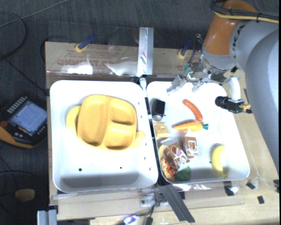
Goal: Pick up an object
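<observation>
Left bin [61, 172]: large yellow divided tray [105, 121]. Right bin [239, 158]: banana [218, 157], carrot [189, 124], red sausage [193, 108] nearest claw [189, 78]. Claw at bin's far rim, spread unreadable, cannot tell. Advice: centre over sausage, descend straight, avoid rim.
</observation>
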`<state>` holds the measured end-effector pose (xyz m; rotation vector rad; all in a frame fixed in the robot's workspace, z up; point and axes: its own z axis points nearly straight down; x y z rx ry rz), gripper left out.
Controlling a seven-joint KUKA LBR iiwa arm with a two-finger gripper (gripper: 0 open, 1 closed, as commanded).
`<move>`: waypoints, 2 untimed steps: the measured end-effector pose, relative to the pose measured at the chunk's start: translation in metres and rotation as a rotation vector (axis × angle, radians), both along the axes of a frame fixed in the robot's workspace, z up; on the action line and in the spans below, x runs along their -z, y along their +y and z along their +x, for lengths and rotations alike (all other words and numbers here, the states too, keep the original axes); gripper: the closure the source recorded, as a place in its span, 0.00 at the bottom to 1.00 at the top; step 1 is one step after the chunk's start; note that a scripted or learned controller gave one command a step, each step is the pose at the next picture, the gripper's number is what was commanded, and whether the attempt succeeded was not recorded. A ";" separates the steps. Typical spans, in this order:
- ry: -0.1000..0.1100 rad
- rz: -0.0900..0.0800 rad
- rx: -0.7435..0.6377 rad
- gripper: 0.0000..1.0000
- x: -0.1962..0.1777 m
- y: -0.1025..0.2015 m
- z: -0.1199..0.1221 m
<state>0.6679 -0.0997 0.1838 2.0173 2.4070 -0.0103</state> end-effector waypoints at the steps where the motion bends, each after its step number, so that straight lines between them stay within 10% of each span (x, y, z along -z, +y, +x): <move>1: -0.023 -0.002 0.114 0.00 0.078 -0.038 -0.018; 2: -0.017 -0.006 0.115 1.00 0.072 -0.039 -0.019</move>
